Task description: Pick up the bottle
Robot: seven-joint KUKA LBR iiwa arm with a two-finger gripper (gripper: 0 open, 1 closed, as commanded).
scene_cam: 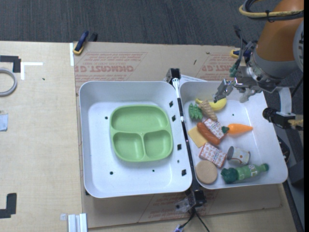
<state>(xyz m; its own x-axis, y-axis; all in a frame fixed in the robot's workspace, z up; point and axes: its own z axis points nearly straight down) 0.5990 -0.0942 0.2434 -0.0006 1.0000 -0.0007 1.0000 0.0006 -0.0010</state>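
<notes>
One green bottle (250,170) was seen lying at the right bin's (270,129) near edge; the gripper (225,89), fingers spread and unladen, was best brought nearer and aligned across it

Dark grey carpet floor (145,8); cardboard sheet (125,64) covering pale bench (38,129).

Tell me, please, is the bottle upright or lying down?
Lying down: the green bottle rests on its side on the right bin's floor.
</notes>
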